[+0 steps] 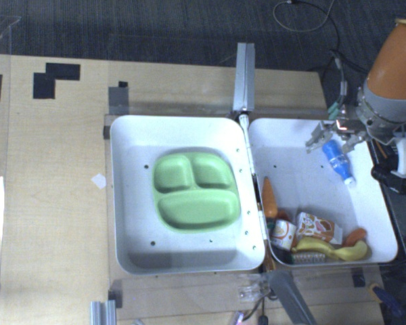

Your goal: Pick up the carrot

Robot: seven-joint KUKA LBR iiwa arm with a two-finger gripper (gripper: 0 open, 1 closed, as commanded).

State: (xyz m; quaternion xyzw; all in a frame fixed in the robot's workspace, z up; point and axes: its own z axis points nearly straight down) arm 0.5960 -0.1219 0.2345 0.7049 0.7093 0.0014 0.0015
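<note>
My gripper (335,133) hangs spread apart over the right bin (298,175), grasping nothing, just above a blue bottle (339,160). The carrot (268,199) lies against that bin's left wall, near a banana (331,251). The left bin (132,202) holds a green divided plate (195,189).

No text is legible; print on the small carton (318,226) is too blurred to read
</note>
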